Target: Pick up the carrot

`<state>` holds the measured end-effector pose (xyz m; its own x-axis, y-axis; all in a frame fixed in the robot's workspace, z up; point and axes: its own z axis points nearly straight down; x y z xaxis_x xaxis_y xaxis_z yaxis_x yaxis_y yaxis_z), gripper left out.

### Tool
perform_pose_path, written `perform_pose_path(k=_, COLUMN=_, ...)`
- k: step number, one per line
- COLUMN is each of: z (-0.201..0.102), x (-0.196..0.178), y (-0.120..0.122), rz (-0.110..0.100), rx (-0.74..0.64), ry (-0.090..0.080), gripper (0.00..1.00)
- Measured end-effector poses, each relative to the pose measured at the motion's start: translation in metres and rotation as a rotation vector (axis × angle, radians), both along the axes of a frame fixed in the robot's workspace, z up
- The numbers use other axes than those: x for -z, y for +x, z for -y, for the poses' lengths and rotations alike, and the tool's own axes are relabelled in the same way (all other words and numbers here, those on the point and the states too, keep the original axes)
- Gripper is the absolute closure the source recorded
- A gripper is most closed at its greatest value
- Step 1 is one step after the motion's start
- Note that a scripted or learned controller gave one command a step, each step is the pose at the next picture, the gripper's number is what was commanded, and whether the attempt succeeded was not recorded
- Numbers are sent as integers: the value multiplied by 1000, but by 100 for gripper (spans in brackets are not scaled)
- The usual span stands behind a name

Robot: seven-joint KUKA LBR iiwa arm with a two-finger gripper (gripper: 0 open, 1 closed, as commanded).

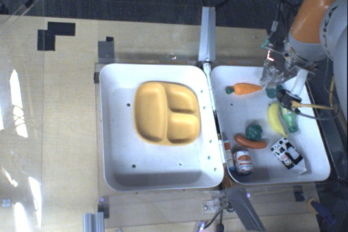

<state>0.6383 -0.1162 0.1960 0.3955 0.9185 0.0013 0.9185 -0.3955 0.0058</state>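
The claw (273, 77) hovers right by the carrot's (246, 89) orange end, can't tell its state, while the carrot lies left-right in the right bin (321, 163), green top pointing left.

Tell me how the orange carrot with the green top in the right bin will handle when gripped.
The orange carrot looks like smooth moulded plastic, so probably stiff, light and somewhat slippery. Its tapered round body lies flat on the right bin floor, so a nudge may roll it.
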Motion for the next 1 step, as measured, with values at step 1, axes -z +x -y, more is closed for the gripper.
perform_pose_path(k=1, z=-14, x=107, y=-30, rz=5, rx=-455, ry=-3, gripper=100)
